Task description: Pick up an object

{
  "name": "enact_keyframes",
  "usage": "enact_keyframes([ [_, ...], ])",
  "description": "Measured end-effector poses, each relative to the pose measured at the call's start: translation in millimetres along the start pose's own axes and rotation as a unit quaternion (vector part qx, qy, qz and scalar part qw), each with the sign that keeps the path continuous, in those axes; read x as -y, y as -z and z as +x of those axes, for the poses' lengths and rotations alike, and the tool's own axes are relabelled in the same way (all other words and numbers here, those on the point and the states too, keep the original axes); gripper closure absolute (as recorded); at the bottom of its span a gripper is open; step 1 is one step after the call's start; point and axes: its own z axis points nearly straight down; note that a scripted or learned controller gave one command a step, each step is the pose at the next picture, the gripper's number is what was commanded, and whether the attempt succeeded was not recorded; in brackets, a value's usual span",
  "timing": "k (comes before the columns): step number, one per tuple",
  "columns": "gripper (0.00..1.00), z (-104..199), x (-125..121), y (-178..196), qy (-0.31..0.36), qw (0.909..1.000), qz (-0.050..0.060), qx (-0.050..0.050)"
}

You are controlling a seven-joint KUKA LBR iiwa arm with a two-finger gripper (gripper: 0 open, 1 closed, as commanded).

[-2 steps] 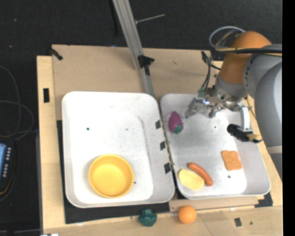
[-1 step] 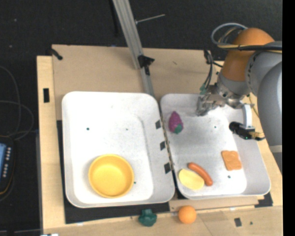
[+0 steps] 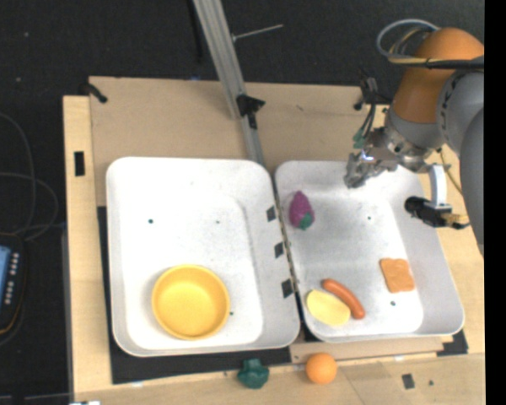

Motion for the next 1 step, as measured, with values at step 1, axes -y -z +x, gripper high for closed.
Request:
enact_keyframes([
  [1,1.00,3.9,4.5,48.3,0.001,1.0000,0.000,0.000],
])
